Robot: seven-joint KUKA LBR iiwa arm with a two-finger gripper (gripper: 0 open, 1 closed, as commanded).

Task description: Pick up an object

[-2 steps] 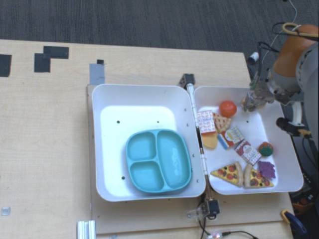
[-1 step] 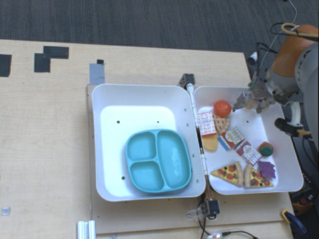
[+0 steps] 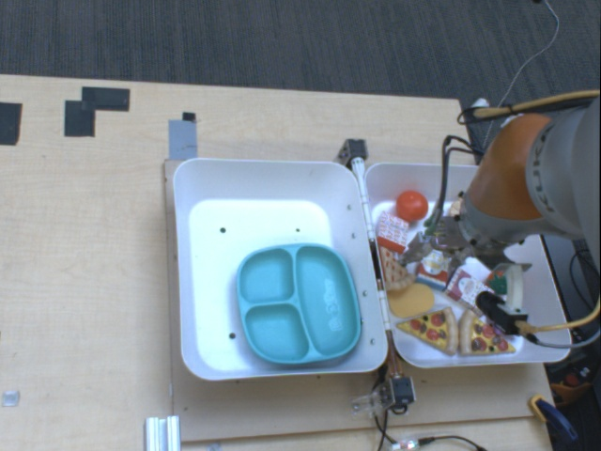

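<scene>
Left bin [image 3: 188,280]: 1 white bin, left of the right bin, their inner walls touching.
Tray [image 3: 299,303]: 1 blue tray with 3 compartments, in the left bin toward its near right corner; its long axis runs from near left to far right, tilted against the bin walls.
Right bin [image 3: 394,172]: 1 white bin, the landmark for the rest, crowded with toy food.
Tomato [image 3: 411,204]: 1 red round piece, at the far left of the right bin.
Packet [image 3: 393,230]: 1 red and white packet, just near of the tomato by the bin's left wall.
Waffle [image 3: 396,272]: 1 gridded piece, near of the packet, against the left wall.
Disc [image 3: 412,300]: 1 yellow round piece, just near of the waffle.
Pizza slices [image 3: 430,328]: 2, side by side along the near wall of the right bin; the left one points left with its long axis along that wall, the right one [image 3: 485,337] lies beside it.
Gripper [image 3: 435,244]: low over the middle of the right bin, among the toys, right of the packet; whether the fingers are wide or closed cannot be told.
Arm [image 3: 526,172]: 1 grey arm with an orange band, over the bin's right half.
</scene>
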